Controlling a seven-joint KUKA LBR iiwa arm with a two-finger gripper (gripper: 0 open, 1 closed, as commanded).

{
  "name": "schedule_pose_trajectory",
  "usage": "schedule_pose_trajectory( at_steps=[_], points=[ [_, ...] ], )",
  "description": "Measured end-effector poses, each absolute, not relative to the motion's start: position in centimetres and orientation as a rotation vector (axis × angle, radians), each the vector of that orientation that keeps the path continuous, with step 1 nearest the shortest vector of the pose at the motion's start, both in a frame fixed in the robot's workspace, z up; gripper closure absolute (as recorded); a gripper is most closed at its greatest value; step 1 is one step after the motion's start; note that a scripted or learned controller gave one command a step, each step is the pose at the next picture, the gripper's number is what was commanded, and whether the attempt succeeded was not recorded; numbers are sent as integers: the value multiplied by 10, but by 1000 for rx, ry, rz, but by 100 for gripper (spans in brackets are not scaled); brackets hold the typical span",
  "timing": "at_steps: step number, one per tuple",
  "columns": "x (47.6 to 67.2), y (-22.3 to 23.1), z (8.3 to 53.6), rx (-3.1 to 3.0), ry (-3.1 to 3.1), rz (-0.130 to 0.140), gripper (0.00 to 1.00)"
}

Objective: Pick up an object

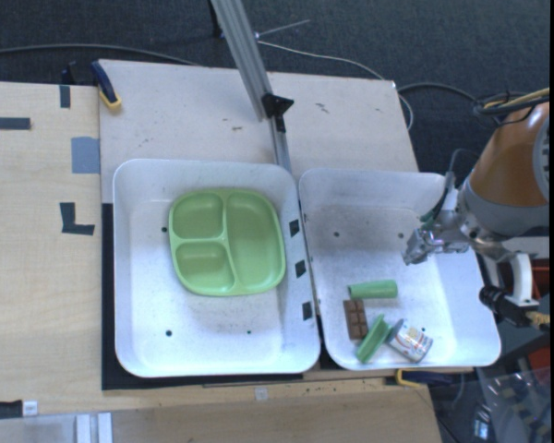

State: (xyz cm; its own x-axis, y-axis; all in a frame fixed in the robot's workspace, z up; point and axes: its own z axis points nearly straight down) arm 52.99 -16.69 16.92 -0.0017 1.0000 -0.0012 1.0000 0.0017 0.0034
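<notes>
Two shallow white bins are sitting side by side on the pale counter (37, 247). The left bin (138, 340) is carrying a green divided plate (227, 242) with three compartments, lying flat a little above the bin's middle. The right bin (351, 192) is holding a small cluster of things in its near half: a short green cylinder (372, 290) is lying on its side, a brown chocolate-like bar (355, 318) is resting just below it, a longer green stick (373, 339) is lying at a slant just beside the bar, and a small silvery can (411, 341) is lying on its side at the stick's right, near the bin's lower right corner. The arm (510, 169), grey with its orange band, is reaching in from the right, and the tool (419, 247) is hanging over the right part of the right bin, above and to the right of the green cylinder and apart from it. Nothing is showing between its fingers, and whether they are open or closed cannot be told from this angle. A slanted grey metal post (245, 40) is rising from the bins' shared edge toward the top of the view, and a blue and yellow clamp (106, 86) is sitting at the counter's upper left.
</notes>
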Motion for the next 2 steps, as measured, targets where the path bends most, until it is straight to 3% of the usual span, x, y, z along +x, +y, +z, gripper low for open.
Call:
schedule_pose_trajectory(
  at_steps=[1, 2],
  points=[
    [531, -167, 212, 2217, 2221, 2, 100],
    [527, -111, 225, 2215, 2230, 2, 100]
  ],
)
